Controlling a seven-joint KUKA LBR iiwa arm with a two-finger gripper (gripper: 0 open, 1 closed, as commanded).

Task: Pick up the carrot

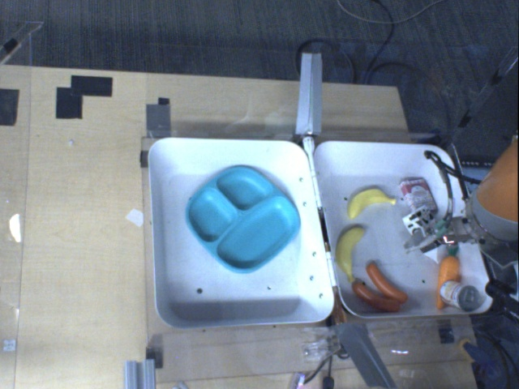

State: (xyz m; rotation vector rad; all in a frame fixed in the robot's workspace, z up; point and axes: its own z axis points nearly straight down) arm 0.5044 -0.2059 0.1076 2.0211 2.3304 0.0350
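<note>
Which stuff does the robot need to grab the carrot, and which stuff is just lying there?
For the job:
carrot, in the right bin
gripper, just beside it

Just lying about:
two bananas
sausages
small packet
blue divided plate, in the left bin

Just 1 cam, fixed up above the bench [73,217], looking down at a slant. Far enough back to fit both white bins: left bin [166,241] mid-frame, right bin [332,164] next to it. Dark floor along the top, arm [496,194] coming in from the right edge.
</note>
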